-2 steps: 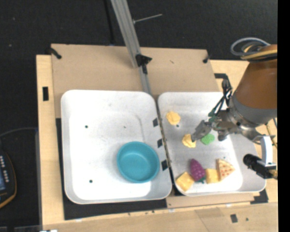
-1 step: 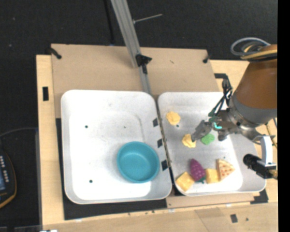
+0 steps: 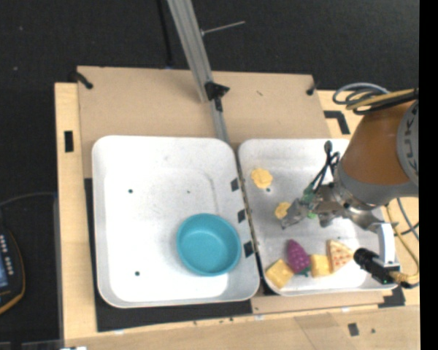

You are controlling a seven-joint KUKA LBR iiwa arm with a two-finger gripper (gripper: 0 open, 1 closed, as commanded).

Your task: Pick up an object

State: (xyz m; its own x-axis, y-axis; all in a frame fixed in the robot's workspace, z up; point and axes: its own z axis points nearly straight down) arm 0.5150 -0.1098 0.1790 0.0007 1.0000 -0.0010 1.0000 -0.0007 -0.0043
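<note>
The right bin (image 3: 277,155) holds several small toys: a yellow piece (image 3: 261,178) near its upper left, a small yellow piece (image 3: 282,210) mid-bin, a purple grape bunch (image 3: 298,257), a yellow block (image 3: 279,273), another yellow piece (image 3: 320,265) and a pizza-like wedge (image 3: 340,254) along the near edge. My gripper (image 3: 298,214) hangs low over the middle of this bin, right beside the small yellow piece. The orange-banded wrist (image 3: 376,155) hides the bin's right part.
A blue bowl (image 3: 206,243) sits in the left bin (image 3: 131,195) near its lower right corner. A grey metal pole (image 3: 193,49) slants down from the top to the divider between the bins. Cables (image 3: 361,93) loop at the right.
</note>
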